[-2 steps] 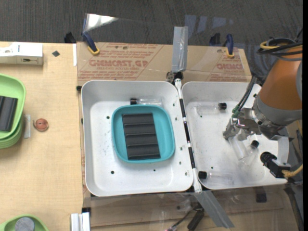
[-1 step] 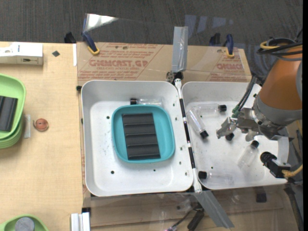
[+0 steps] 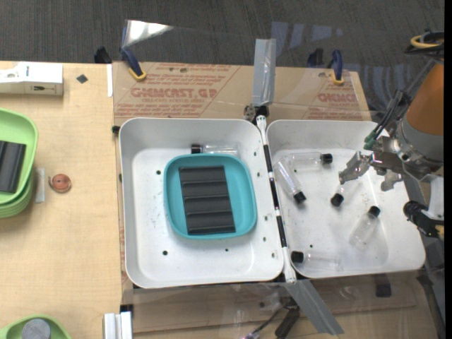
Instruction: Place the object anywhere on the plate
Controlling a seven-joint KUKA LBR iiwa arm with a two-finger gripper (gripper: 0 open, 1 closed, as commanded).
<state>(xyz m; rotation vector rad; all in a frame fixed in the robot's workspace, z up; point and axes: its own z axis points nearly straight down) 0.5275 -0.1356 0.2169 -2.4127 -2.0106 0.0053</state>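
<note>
End effector (image 3: pixel 371 172) open wide, empty, just above-right of vial (image 3: pixel 337 199) in rt bin (image 3: pixel 409 260).

This looks like a robot lab. A wooden bench (image 3: pixel 70 260) holds two white bins (image 3: pixel 141 260), and the gripper (image 3: pixel 372 173) hangs over the one with small clear vials (image 3: pixel 289 182). Far behind the gripper, clamps (image 3: pixel 132 68) hold down cardboard (image 3: pixel 183 90), with grey carpet (image 3: pixel 212 13) beyond
</note>
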